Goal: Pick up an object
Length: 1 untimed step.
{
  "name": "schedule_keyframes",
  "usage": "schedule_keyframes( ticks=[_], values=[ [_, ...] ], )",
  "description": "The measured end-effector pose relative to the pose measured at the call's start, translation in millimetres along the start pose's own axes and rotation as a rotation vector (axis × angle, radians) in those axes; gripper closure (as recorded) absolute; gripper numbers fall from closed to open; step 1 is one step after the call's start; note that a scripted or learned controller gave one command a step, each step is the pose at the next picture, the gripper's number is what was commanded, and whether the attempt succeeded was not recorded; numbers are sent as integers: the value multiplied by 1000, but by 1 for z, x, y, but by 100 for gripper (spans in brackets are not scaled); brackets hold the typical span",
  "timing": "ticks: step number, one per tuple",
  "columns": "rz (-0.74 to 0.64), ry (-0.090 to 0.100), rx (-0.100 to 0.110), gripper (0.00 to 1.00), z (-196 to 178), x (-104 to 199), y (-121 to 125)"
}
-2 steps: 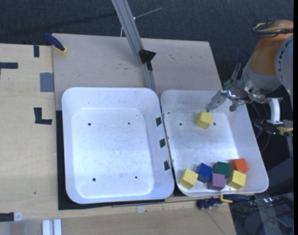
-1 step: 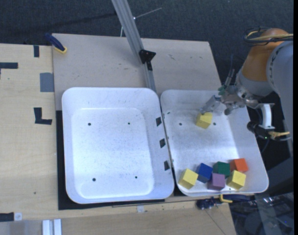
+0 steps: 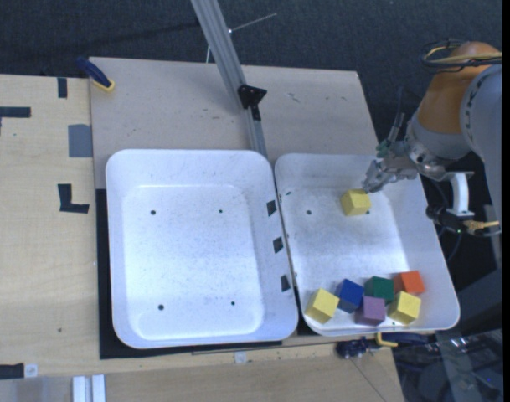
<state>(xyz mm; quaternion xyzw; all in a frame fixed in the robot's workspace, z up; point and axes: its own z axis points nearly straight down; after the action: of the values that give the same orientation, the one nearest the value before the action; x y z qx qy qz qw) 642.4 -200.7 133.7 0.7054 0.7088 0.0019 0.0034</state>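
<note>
A yellow cube [image 3: 355, 203] lies alone in the upper middle of the right bin [image 3: 321, 249]. My gripper [image 3: 374, 179] hangs just above and to the right of it, close to the cube's top corner, with the grey and orange arm behind it at the right. Whether the fingers touch the cube is unclear. Along the bin's near edge lies a cluster of cubes: yellow [image 3: 322, 305], blue [image 3: 350, 294], purple [image 3: 373, 309], green [image 3: 378, 288], a second yellow [image 3: 406, 307] and orange [image 3: 411, 282].
The left bin [image 3: 121, 224] sits beside the right one, sharing a raised rim in the middle. A slanted metal pole [image 3: 225, 48] with a black clamp comes down to the bins' far edge. Cables hang at the right beyond the bench.
</note>
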Motion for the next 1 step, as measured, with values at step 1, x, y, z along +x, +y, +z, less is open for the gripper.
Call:
schedule_keyframes(
  ticks=[1],
  values=[
    [3,1,3,100,-45,4,7]
  ],
)
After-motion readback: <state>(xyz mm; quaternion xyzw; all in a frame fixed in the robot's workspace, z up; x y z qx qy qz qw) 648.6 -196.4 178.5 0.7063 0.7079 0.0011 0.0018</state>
